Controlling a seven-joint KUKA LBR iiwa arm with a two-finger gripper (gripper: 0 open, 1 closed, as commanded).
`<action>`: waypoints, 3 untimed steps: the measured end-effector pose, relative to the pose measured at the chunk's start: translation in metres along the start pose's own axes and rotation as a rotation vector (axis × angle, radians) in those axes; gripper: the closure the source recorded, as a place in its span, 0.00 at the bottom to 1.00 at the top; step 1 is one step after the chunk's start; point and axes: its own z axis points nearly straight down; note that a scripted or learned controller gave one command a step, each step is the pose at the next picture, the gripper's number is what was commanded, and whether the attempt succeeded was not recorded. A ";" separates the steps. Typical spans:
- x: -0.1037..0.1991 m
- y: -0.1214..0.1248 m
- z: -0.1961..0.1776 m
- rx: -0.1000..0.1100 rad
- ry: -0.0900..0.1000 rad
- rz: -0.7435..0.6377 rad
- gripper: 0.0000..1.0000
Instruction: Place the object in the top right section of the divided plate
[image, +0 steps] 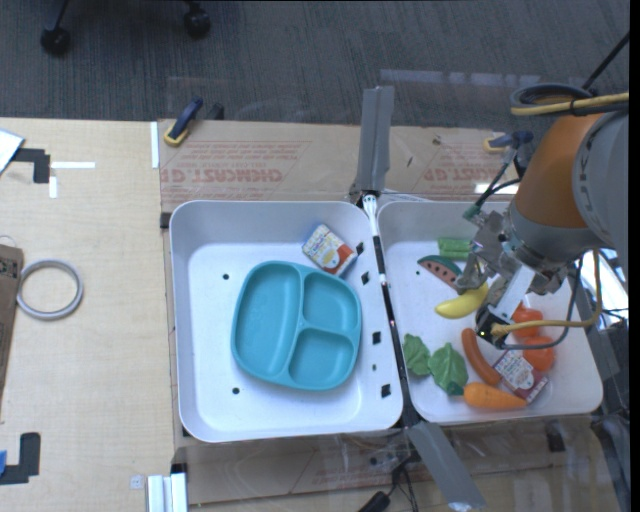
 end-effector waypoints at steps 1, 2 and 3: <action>0.091 -0.093 0.000 0.000 0.002 0.123 1.00; 0.162 -0.213 -0.033 -0.002 0.001 0.026 1.00; 0.121 -0.179 -0.065 -0.003 0.001 -0.032 1.00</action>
